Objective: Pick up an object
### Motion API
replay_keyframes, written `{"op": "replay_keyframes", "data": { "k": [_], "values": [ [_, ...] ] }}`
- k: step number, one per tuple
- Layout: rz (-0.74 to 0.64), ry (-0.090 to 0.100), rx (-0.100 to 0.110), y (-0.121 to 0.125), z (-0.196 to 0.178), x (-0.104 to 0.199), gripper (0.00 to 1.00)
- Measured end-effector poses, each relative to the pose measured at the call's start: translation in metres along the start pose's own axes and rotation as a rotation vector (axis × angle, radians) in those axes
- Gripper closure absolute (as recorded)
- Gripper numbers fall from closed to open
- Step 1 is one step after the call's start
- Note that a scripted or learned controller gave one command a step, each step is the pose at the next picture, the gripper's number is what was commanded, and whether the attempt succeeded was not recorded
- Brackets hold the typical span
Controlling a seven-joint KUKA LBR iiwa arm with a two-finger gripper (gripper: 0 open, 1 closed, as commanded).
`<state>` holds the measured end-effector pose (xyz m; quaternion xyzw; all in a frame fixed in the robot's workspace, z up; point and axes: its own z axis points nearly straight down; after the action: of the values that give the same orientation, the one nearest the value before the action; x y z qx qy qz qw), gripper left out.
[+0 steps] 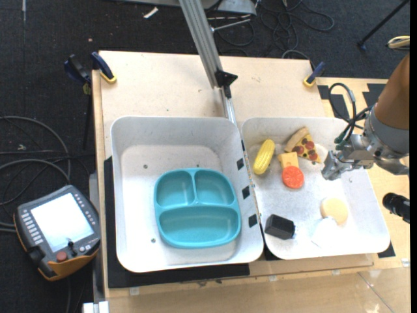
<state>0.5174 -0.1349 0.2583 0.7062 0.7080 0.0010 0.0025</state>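
The right bin point(365, 240) holds a yellow corn cob point(264, 156), a pizza slice point(303, 143), an orange-and-red carrot-like piece point(292, 172), a black block point(279, 227), a pale round piece point(334, 208) and a white piece point(324, 231). My gripper point(331, 170) hangs low over the right bin, to the right of the pizza slice and above the pale round piece. Nothing shows between its fingers.
The left bin point(130, 175) holds a teal divided tray point(195, 207). A metal pole point(203, 34) slants down to the wall between the bins. Clamps sit at the bench's back corners, and a teach pendant point(57, 230) lies on the floor at the left.
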Motion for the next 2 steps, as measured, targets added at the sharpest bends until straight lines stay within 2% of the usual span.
{"op": "replay_keyframes", "data": {
  "k": [2],
  "values": [
    [-0.005,0.003,0.005,0.042,0.025,0.093,1.0]
  ]
}}
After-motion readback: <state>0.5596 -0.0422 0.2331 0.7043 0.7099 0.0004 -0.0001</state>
